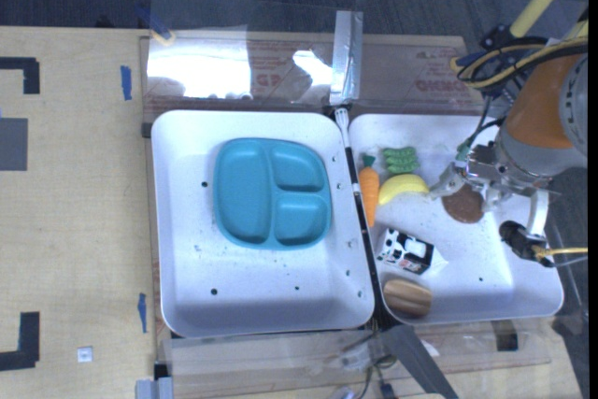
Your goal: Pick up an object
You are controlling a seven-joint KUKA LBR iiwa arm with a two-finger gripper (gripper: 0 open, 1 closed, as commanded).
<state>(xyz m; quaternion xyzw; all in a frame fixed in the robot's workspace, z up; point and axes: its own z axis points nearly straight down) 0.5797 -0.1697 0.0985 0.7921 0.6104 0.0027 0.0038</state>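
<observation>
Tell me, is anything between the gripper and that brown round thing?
Nothing visible is. The gripper sits right over the brown disc in the right bin. The banana lies just beside it, toward the left bin.

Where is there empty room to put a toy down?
Left bin: bare floor all around the blue plate, widest below it. Right bin: bare below the brown disc. Crowded by the carrot, banana and card.

The wooden bench (75, 229) bears two white bins, left bin (177, 276) beside right bin (495, 280).
</observation>
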